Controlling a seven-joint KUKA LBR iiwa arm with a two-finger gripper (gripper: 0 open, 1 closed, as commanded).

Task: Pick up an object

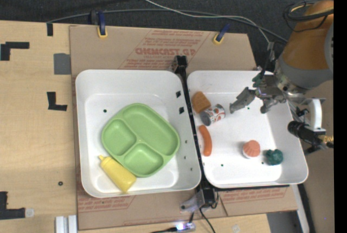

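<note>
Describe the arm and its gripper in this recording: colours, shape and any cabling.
The arm is a bulky rounded body, grey with a broad orange band above the wrist. Its gripper is dark grey metal, ending in two slim jaws. Black cables loop near the arm's top, and a black-and-white fitting hangs below the wrist.

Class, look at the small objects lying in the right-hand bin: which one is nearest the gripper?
The small can, white with red markings, lying on its side. It lies just left of the gripper; the sausage, the pink ball and the green object lie farther off.
</note>
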